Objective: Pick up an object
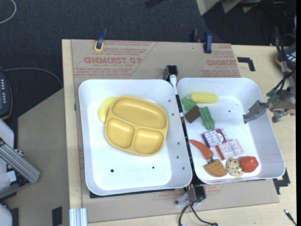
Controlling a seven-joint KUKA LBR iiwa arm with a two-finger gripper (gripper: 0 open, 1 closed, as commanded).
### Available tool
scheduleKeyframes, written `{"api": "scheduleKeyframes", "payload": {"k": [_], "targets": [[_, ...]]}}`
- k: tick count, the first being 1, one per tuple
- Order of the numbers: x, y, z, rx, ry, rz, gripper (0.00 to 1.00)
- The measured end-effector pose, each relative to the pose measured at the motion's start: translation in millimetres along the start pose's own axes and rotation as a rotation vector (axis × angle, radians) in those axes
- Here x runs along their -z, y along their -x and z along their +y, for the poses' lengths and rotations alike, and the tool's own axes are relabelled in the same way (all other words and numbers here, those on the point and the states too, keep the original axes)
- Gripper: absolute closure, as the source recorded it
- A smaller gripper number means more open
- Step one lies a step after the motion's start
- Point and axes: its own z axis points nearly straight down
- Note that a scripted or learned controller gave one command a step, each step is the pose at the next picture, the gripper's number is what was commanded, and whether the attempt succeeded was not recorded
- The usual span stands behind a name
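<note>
Gripper (250,115) hanging over the right white bin's (268,140) edge, can't tell its state.
Small red plastic tomato (249,163) sits in the near corner: light, hard, slick, so pinch across its middle.

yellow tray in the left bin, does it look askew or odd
Slightly. The tray lies turned at an angle to the left bin, and it rests over part of a yellow piece at its upper left. No damage shows.
</note>
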Motion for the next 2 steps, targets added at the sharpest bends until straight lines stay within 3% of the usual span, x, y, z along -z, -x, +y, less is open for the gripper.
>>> {"api": "scheduleKeyframes", "payload": {"k": [1,2], "targets": [[5.4,-0.2,2.1,0.003,0.011,-0.003,0.0],[-39.4,-0.5,8.4,0.003,0.005,0.0,0.0]]}}
